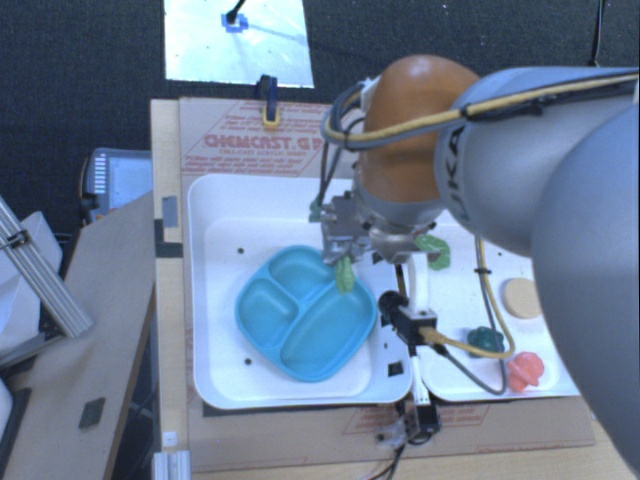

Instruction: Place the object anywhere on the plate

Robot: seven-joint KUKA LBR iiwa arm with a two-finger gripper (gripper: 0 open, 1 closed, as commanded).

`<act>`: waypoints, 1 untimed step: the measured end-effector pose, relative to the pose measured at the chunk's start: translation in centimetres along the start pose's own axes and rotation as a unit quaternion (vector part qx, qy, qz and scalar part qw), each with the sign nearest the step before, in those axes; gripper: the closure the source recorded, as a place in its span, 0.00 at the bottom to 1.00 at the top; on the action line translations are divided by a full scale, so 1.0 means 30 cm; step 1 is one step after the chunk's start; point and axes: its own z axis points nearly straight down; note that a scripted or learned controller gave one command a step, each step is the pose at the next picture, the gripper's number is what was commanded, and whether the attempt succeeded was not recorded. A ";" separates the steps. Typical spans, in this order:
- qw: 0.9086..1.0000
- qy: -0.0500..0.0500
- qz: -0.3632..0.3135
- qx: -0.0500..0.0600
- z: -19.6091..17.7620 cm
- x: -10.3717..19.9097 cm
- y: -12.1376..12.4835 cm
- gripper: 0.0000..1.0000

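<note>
Above the blue plate (305, 313), which lies in the left bin (215, 268), the grey arm (540, 168) reaches in from the right, its orange band (415, 128) bulging over the wrist. Wrist and gripper (343, 266) point steeply downward over the plate's upper right rim. Between the fingertips hangs a small green object (345, 276), apparently pinched there, though the hold is partly masked by the wrist housing; its lower end sits at or just above the plate's rim. Right of the plate, in the neighbouring bin (500, 393), lie a beige disc (521, 297), a teal piece (486, 341) and a pink piece (525, 369); another green piece (433, 250) shows beside the wrist. Cables (470, 353) loop from the arm down over the divide between the bins.
</note>
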 end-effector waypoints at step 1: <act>1.000 -0.001 0.004 0.000 0.000 -0.013 0.003 0.00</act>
